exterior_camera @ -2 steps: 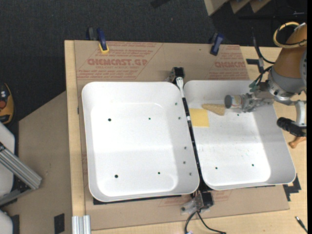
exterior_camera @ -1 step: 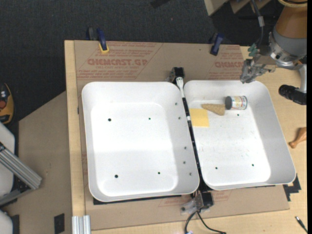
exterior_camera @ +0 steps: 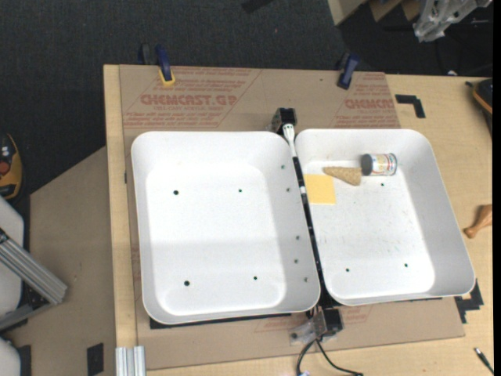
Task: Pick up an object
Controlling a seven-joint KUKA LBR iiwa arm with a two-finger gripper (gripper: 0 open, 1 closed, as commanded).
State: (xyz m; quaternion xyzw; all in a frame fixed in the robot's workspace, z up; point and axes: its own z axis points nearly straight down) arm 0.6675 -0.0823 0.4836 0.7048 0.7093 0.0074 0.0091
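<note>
Now, bins: two white bins sit side by side on the table (exterior_camera: pixel 116 210), the left bin (exterior_camera: pixel 149 233) and the right bin (exterior_camera: pixel 442 218).
Clamps: a clamp (exterior_camera: pixel 163 64) grips the board's far edge, likely to keep the setup from sliding.
Candidates: all lie in the right bin's far part: a yellow square (exterior_camera: pixel 320 189) by the inner wall, a tan wedge (exterior_camera: pixel 344 175) just beside it, and a small bottle (exterior_camera: pixel 380 164) on its side, touching the wedge's end.
Hand: possibly the grey metal shape (exterior_camera: pixel 440 12) at the far right corner, well apart from the bins; I cannot tell how open it is or whether it holds anything.
Progress: no pick yet, by my reading.
Likely target: the bottle, as it stands tallest.
</note>
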